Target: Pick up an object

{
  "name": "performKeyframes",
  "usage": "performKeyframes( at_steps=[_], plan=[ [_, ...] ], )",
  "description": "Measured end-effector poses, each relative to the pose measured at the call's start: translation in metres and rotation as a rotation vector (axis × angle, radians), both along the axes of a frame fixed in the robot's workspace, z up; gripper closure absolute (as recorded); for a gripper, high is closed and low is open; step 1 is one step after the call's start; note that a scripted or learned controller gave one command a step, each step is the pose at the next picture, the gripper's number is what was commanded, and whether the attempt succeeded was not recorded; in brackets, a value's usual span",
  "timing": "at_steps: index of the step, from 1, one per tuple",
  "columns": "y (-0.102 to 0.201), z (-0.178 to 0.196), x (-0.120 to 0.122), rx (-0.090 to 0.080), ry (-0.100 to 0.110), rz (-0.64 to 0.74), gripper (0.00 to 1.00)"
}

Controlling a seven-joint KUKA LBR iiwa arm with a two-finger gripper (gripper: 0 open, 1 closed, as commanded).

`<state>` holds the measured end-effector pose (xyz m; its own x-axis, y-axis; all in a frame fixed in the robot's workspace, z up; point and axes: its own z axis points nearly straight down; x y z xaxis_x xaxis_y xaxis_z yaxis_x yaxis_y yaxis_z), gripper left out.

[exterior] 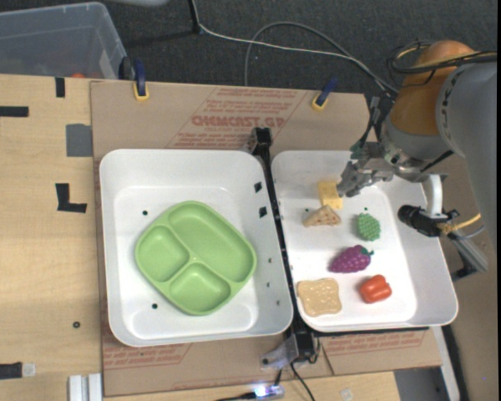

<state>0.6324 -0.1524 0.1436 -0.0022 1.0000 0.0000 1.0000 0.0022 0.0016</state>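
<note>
Toast slice [319,296]: lying lower right, in the right bin [430,307].
Cheese wedge [330,194]: sitting upper right — gripper [351,182] touching it.
Fingers: closure impossible to tell.
Progress: nothing lifted — grasp pending.

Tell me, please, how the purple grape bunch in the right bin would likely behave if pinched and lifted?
The purple grape bunch looks like moulded toy food, so probably stiff and light. Its bumpy, rounded surface may let fingers slip. Lying free on the right bin floor, it could roll if nudged.
</note>
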Motion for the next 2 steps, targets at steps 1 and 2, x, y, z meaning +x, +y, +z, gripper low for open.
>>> performKeyframes(
  at_steps=[1, 2],
  plan=[
    [-0.003, 0.062, -0.003, -0.001, -0.002, -0.001, 1.00],
    [-0.004, 0.108, 0.005, -0.001, -0.003, -0.001, 1.00]
  ],
)
